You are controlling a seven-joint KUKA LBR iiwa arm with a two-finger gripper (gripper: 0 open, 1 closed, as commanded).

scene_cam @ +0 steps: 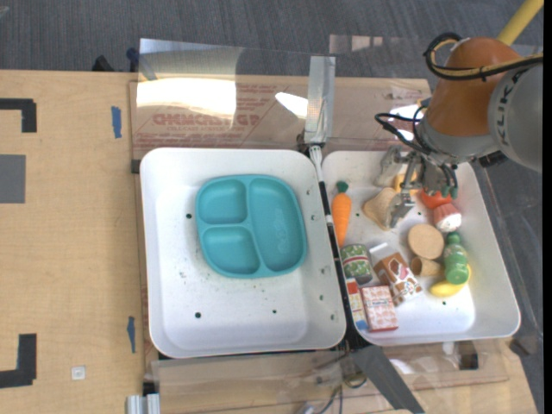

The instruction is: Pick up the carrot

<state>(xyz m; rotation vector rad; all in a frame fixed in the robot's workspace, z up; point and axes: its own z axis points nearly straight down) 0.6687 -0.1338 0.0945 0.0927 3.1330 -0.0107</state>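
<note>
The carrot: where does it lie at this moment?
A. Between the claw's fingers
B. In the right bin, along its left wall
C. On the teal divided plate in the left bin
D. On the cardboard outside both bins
B. The carrot lies in the right bin against its left wall, green top pointing away from the camera, apart from the claw and from the teal plate.

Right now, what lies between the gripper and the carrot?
In the camera view, a tan wedge-shaped piece lies between the gripper and the carrot; otherwise bare white bin floor.
</note>
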